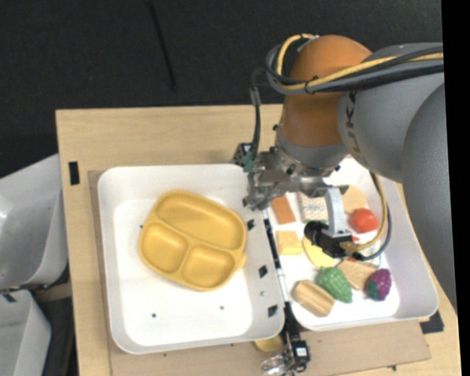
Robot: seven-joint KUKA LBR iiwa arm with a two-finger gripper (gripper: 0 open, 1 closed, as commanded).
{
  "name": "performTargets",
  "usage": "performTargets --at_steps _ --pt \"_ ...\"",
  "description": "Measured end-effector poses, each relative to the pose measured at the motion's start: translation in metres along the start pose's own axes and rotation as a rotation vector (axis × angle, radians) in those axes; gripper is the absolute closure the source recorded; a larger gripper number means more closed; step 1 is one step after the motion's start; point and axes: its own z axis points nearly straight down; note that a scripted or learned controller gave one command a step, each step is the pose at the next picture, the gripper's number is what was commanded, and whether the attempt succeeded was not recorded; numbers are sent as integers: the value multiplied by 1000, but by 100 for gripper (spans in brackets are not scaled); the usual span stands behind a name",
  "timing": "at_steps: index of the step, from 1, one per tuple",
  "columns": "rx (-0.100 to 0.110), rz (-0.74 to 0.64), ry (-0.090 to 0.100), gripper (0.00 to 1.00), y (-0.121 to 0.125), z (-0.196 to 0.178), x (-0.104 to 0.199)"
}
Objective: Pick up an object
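Note:
My gripper [288, 190] hangs under the orange wrist band, over the upper left part of the right bin [417, 292]. Just below it lie an orange wafer [283, 211] and a yellow cheese square [289, 242]. Further right are a red tomato [365, 220] and a pale green-speckled card [315, 210]. Along the bin's front lie a bread roll [313, 298], a green leafy vegetable [334, 284], a tan cracker [357, 273] and purple grapes [379, 283]. A yellow piece [320, 257] lies half hidden under the wrist hardware.
A yellow three-compartment plate [192, 239] lies in the left bin [123, 307]. The wall shared by the two bins [275, 268] runs just left of the gripper. The arm covers the right bin's back and right side.

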Motion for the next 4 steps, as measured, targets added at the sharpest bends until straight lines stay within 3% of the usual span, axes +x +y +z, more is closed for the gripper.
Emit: performTargets --at_steps 1,2,3,4 --pt "-4 8 -1 100 -2 -116 65" --pt "17 26 -9 100 -24 -38 -15" --pt "11 13 -5 100 -29 -20 39" --pt "9 14 -4 100 -28 -32 36"
